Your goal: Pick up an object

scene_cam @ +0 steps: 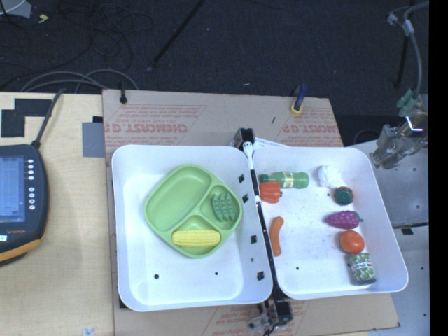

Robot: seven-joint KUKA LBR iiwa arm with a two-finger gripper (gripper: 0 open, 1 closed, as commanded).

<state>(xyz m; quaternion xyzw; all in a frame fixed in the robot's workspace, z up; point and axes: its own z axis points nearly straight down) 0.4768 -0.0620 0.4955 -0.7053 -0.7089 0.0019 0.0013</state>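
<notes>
A handheld control pendant [17, 194] is lying at the far left of the desk [70, 271]. Next, the left bin [133, 271] is holding a green divided plate [175, 198], with a yellow corn cob [196, 239] sitting in the plate's near compartment and a small green piece [224, 206] resting in its right one. Across the divider, the right bin [315, 278] is carrying an orange-capped green bottle [283, 181], an orange carrot-like piece [276, 235], a white lump [329, 175], a dark green ball [343, 195], purple grapes [343, 220], an orange fruit [352, 241] and a small jar [362, 268]. The arm's end [399, 142] is hovering beyond that bin's upper right corner, apart from everything; whether the jaws are spread or pressed together, I cannot tell.
</notes>
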